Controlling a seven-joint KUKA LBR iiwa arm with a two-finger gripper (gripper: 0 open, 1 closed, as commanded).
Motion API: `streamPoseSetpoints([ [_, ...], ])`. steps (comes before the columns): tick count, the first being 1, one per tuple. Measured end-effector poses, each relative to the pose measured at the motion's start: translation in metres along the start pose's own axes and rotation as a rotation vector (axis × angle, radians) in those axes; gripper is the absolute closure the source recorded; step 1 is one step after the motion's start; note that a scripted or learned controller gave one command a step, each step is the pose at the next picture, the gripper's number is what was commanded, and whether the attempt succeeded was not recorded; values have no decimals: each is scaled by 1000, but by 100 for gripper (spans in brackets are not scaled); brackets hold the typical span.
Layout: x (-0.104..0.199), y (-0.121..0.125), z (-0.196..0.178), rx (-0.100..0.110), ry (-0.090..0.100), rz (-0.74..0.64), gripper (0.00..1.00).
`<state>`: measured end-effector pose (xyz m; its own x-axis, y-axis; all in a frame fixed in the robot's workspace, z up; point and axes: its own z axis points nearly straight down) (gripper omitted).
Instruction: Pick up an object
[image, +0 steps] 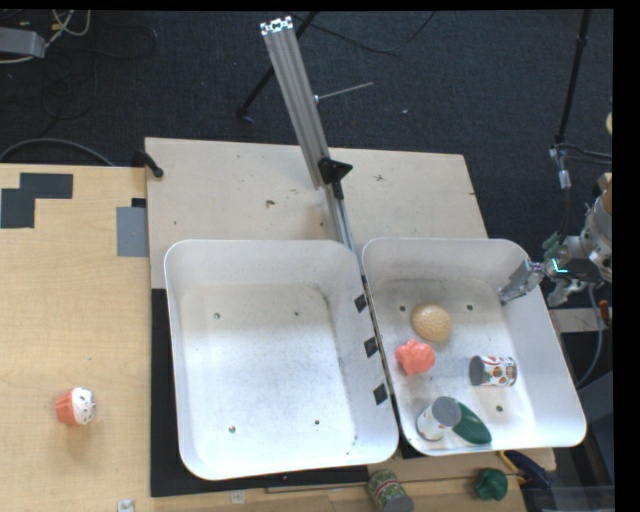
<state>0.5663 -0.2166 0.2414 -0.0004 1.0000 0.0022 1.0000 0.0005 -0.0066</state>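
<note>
The right bin (530, 420) holds several small things. A tan round ball (432, 322) lies near its middle, with a red-pink lumpy toy (415, 357) just below it. A small printed can (493, 371) lies on its side to the right. A white-grey cup (436, 419) touches a dark green piece (471, 429) at the front. My gripper (540, 287) hangs over the bin's right rim, up and to the right of the ball, open with nothing between its fingers.
The left bin (200, 300) sits beside the right one, with black clips along the shared wall. A slanted metal rail (305, 110) rises behind the bins. An orange-white toy (76, 407) lies on the wooden table at the left. A green toy (490, 484) and a can (385, 489) rest below the right bin.
</note>
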Motion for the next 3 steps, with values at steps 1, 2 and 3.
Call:
streamPoseSetpoints([
  [1,0,1,-2,-4,-1,-1,0],
  [2,-1,-4,42,0,0,0,0],
  [3,7,-3,88,0,1,0,0],
])
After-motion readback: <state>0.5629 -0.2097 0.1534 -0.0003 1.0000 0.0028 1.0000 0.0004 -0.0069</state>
